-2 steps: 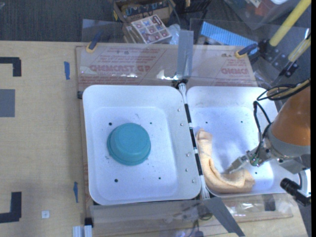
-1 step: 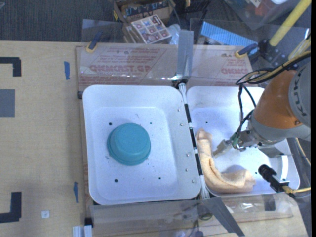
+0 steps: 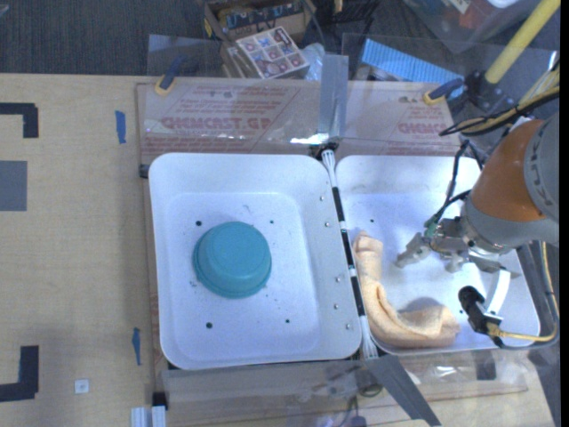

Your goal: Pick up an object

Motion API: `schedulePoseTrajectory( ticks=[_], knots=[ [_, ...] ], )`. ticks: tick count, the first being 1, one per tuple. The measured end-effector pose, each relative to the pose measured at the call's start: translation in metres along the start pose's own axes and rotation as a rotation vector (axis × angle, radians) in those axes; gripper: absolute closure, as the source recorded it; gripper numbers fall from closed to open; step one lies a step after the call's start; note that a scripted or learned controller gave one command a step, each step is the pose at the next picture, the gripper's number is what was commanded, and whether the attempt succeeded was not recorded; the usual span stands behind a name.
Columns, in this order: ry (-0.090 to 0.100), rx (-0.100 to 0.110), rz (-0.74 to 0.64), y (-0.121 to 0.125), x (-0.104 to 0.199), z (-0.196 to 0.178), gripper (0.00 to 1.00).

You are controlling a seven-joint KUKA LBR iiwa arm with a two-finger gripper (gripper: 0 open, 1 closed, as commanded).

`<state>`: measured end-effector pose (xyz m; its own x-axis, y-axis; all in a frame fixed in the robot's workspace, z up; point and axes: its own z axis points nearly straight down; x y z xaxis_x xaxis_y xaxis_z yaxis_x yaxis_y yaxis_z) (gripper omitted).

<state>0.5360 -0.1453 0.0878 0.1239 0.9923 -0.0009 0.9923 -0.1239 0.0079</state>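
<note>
A tan, curved soft object (image 3: 391, 314) lies in the right bin (image 3: 400, 185), running down the bin's left wall and along its front wall. An upturned teal bowl (image 3: 233, 258) sits in the middle of the left bin (image 3: 178, 194). My gripper (image 3: 436, 258) hangs over the middle of the right bin, just right of the tan object's upper end and apart from it. It is open, with bare bin floor showing between its fingers. The grey arm with its orange band (image 3: 508, 185) comes in from the right.
A ridge (image 3: 342, 238) divides the two bins. Clear plastic panels (image 3: 231, 118) stand behind them. Boxes and cables (image 3: 267, 47) lie beyond the bench. A black cable loop (image 3: 476, 305) hangs off the wrist near the right bin's front right corner.
</note>
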Motion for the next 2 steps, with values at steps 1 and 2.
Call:
schedulePoseTrajectory(
  ticks=[1, 2],
  knots=[
    [-0.001, 0.008, 0.131, 0.042, -0.043, -0.104, 0.00],
    [0.000, 0.011, 0.127, -0.027, -0.017, -0.098, 0.00]
  ],
)
